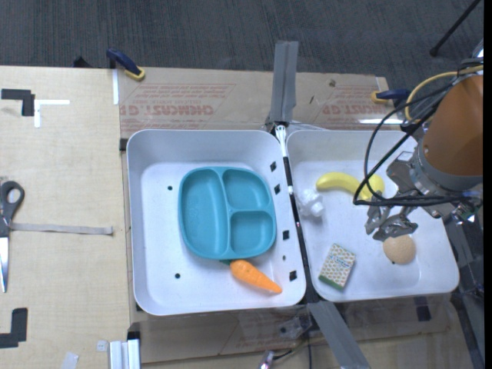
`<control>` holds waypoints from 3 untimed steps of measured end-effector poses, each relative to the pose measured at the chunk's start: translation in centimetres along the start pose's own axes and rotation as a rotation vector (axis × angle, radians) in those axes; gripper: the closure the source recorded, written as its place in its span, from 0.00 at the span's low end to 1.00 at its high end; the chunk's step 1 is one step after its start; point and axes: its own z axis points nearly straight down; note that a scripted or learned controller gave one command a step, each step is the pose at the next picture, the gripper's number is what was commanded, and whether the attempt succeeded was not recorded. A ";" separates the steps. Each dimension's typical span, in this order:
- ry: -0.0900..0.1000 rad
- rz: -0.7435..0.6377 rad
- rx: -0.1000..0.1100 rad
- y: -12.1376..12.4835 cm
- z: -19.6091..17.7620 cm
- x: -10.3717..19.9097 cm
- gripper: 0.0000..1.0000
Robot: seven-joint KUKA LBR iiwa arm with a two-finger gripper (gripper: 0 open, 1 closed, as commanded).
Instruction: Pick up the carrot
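While the carrot (pixel 255 277) lies in the left bin (pixel 146 206), just below the blue divided plate's (pixel 227 211) lower edge | claw (pixel 390 226) well apart to its right, over the right bin (pixel 438 275), just above a brown egg (pixel 399 249) | claw state: cannot tell | banana (pixel 344 183), small box (pixel 337 266) nearby

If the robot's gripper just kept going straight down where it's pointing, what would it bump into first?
Probably the egg. The gripper hangs just above it in the right bin, though height is hard to judge. The carrot lies in the other bin.
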 end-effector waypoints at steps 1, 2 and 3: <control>-0.001 -0.419 0.000 -3.4 -4.3 3.7 1.00; 0.000 -0.625 -0.003 3.7 -3.7 -0.6 1.00; 0.001 -0.780 -0.002 4.1 10.2 1.3 1.00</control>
